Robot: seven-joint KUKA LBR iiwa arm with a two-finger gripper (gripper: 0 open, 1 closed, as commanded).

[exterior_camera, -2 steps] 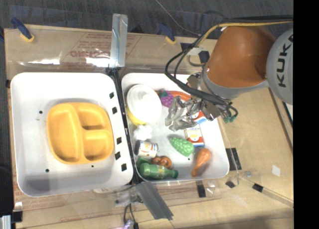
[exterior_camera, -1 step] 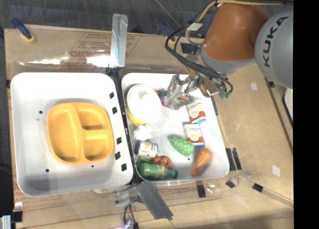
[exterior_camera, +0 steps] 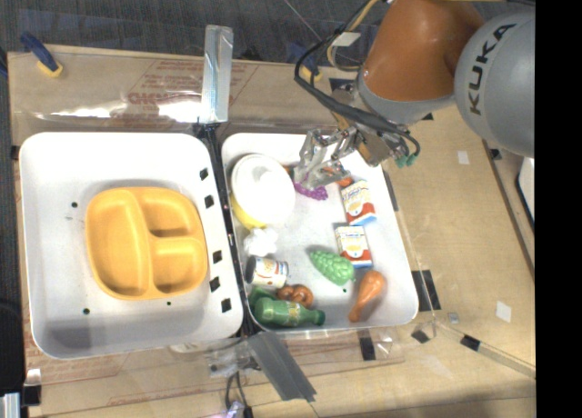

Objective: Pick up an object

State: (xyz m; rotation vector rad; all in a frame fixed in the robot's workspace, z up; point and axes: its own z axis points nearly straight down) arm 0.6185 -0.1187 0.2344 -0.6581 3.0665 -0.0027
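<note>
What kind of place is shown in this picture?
Probably a robotics lab bench: a KUKA arm reaches over two white bins, one holding toy food, the other a yellow divided tray.

We're looking down from one fixed camera above the bench (exterior_camera: 455, 225), tilted at a slant, so the far edge sits at the top of the frame. We take in both white bins, the left bin (exterior_camera: 36, 225) and the right bin (exterior_camera: 400, 262), side by side at middle range. The arm (exterior_camera: 427, 34) looms large from our right.
</note>
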